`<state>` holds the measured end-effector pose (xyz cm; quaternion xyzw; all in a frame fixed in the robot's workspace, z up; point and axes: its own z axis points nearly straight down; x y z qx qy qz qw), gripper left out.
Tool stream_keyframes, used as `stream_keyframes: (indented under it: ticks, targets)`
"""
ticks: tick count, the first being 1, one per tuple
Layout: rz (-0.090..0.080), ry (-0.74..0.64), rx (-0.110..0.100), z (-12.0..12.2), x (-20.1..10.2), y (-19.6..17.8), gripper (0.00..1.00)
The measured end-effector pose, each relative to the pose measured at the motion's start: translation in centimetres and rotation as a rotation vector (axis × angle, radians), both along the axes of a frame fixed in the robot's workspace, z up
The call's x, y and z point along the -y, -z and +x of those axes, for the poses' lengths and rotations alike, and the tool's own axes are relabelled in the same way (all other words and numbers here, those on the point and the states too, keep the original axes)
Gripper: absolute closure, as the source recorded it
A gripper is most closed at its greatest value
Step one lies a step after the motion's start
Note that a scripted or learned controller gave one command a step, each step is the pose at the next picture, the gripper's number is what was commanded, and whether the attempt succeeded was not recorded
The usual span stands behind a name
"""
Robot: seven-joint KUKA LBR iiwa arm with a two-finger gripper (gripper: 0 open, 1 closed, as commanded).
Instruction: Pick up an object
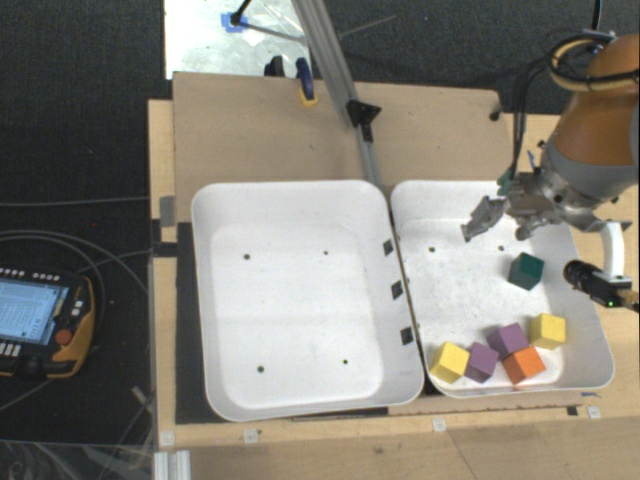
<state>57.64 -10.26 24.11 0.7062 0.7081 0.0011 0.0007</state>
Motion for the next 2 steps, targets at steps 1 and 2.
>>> stream_keyframes:
  ticks: [1, 2]
  targets:
    - [-0.005, 0.007, 0.003, -2.4, 6.3, -3.9, 0.0]
    - [-0.002, 0.002, -0.005, 2.3, 11.0, 12.1, 0.0]
